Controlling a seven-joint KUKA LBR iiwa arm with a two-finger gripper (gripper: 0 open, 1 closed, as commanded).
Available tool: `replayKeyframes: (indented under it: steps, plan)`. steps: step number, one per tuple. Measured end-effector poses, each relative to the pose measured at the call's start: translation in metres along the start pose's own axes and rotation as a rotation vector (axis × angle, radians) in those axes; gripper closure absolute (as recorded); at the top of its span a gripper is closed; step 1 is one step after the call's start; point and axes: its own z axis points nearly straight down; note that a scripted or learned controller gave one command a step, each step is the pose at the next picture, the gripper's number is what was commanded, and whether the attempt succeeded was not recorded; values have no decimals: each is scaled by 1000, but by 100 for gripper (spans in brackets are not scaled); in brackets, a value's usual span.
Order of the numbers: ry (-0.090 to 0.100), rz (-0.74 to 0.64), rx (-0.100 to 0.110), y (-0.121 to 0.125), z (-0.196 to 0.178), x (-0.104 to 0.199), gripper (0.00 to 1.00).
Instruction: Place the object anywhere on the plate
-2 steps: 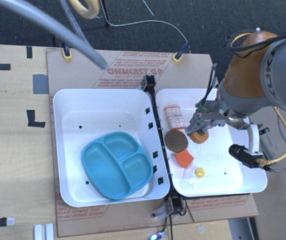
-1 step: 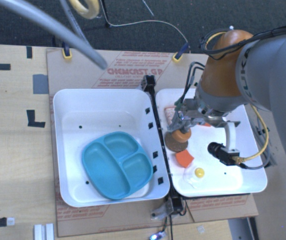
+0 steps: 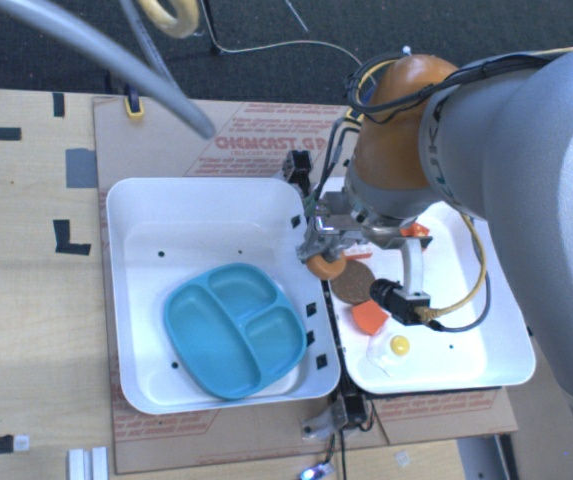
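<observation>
Above the wall between the bins, the hand grips an orange object (seated shallowly, by appearance). Blue plate lies left; a slack hold risks dropping it short.
</observation>
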Motion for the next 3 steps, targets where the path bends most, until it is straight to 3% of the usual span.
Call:
replayKeyframes:
  steps: [1,2,3]
  plan:
    - [0,-1,-3,15,-13,56,100]
    - [-1,0,-1,29,-3,108,100]
    - [-2,3,0,29,-3,105,0]
